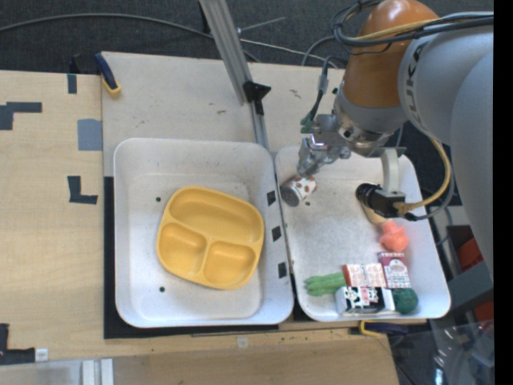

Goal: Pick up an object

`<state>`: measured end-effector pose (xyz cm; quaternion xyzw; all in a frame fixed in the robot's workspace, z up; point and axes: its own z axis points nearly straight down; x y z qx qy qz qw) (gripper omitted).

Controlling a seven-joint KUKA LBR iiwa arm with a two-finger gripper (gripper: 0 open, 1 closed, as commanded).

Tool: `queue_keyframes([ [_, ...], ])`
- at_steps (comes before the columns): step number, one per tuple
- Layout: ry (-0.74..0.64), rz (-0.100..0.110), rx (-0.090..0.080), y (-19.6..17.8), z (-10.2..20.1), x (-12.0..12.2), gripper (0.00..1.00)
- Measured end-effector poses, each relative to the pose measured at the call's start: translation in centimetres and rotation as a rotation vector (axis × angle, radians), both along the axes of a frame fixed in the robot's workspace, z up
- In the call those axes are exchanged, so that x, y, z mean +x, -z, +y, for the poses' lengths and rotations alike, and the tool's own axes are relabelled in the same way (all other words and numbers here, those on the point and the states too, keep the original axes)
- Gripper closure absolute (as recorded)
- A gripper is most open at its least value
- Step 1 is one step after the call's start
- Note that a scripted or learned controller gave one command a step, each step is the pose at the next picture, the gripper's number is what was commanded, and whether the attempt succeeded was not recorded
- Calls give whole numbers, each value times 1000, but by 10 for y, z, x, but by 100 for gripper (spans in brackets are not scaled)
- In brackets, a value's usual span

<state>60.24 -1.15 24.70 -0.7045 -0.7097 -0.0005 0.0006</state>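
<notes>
One gripper (309,167) at right bin (337,231) far-left corner, finger state untellable, one spotted cup (300,189) below, one yellow tray (210,237) in left bin (132,215), one pink piece (393,237).

A yellow tray (210,237) was seen in a white bin (128,215); a white cup (302,188) was dotted red.
</notes>
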Motion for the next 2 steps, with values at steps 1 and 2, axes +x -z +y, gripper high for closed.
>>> queue_keyframes([
  [1, 1, 1, 0, 2, 47, 19, 100],
  [2, 1, 1, 0, -1, 98, 23, 100],
])
